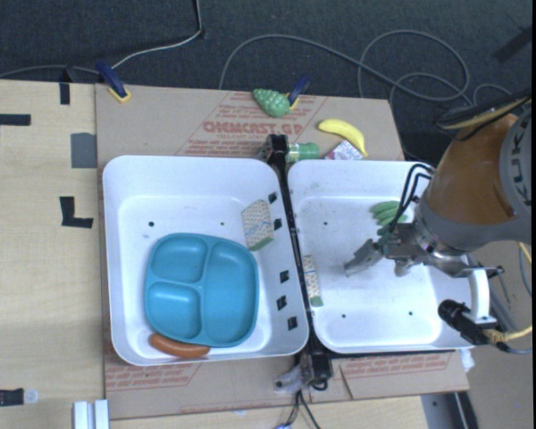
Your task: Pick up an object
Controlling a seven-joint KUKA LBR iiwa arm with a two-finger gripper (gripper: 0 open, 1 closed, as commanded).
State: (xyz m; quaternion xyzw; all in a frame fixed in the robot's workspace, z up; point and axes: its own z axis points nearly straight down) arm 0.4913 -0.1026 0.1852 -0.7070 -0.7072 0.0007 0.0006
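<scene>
- green elongated object (386,211) in right white bin (339,329): partly behind the arm's black cable loop, right end hidden, kind unclear
- two-finger gripper (364,257): blurred, finger gap unreadable
- grey and orange arm (478,195): cut off at right edge
- orange sausage-shaped object (179,347): upper edge tucked under the blue divided plastic plate (201,289)
- small pale printed packet (344,152) behind the bins: partly hidden by yellow banana-shaped toy (342,133), print too small to read
- small patterned card (311,281) on the bin divider: too small to identify
</scene>
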